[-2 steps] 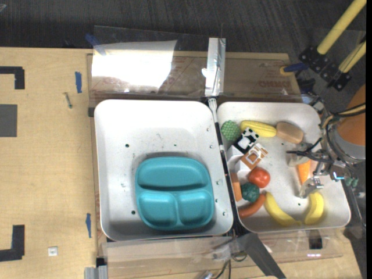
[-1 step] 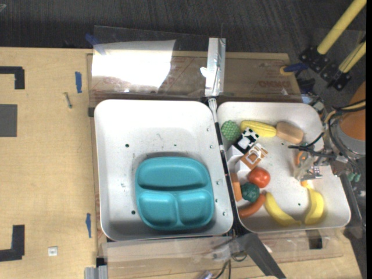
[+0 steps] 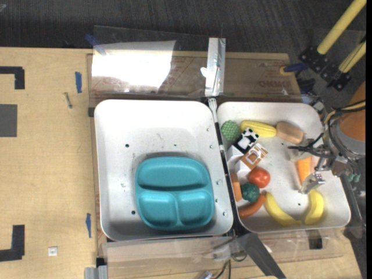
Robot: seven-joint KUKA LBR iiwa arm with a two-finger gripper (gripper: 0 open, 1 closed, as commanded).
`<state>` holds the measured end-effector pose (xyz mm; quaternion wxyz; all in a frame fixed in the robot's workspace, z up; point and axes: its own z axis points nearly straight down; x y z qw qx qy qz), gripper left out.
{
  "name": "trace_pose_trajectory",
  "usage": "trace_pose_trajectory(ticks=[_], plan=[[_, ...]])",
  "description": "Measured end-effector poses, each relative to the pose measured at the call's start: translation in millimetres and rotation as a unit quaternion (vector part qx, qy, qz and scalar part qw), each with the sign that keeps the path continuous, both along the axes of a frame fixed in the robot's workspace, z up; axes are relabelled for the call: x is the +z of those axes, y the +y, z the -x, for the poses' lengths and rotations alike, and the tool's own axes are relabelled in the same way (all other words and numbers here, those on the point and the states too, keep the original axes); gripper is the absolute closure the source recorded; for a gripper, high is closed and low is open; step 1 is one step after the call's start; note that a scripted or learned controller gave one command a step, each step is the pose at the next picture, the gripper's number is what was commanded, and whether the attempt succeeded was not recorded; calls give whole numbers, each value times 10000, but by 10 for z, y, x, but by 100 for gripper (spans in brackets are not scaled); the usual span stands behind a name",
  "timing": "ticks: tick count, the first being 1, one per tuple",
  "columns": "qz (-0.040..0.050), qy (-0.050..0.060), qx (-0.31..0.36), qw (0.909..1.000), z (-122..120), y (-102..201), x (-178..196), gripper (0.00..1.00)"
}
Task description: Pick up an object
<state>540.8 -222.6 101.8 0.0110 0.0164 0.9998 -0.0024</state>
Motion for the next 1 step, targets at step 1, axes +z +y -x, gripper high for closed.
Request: trace_pose_trajectory(ticks=[1], plan=[[-5, 62, 103, 9999, -259, -21, -129, 0]])
